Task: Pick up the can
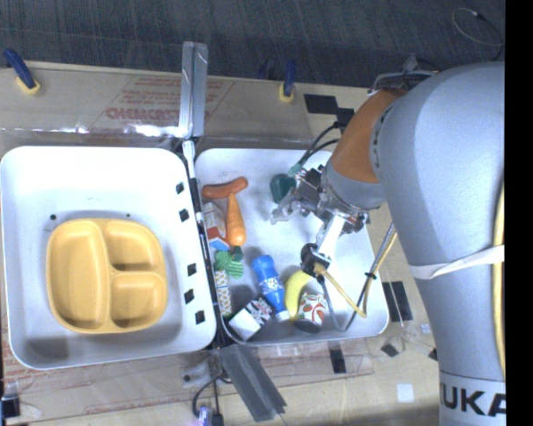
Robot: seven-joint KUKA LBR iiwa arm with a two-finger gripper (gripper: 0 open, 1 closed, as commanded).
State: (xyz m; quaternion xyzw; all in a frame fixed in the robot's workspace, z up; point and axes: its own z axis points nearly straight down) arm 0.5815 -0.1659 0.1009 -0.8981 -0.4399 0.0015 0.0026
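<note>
A small can (313,310) with a red and white pattern lies near the front of the right bin (355,162), beside a yellow banana (298,289). My gripper (287,204) hangs over the middle of that bin, well behind the can and apart from it. Right by the gripper, on its far side, sits a teal object (282,185); whether they touch I cannot tell. Nothing shows as held.
Along the right bin's left wall lie a sausage (225,187), a carrot (235,221), a red and white packet (215,224), a green item (230,263), a blue bottle (268,277) and a white box (245,320). A yellow divided plate (107,275) sits in the left bin (35,171).
</note>
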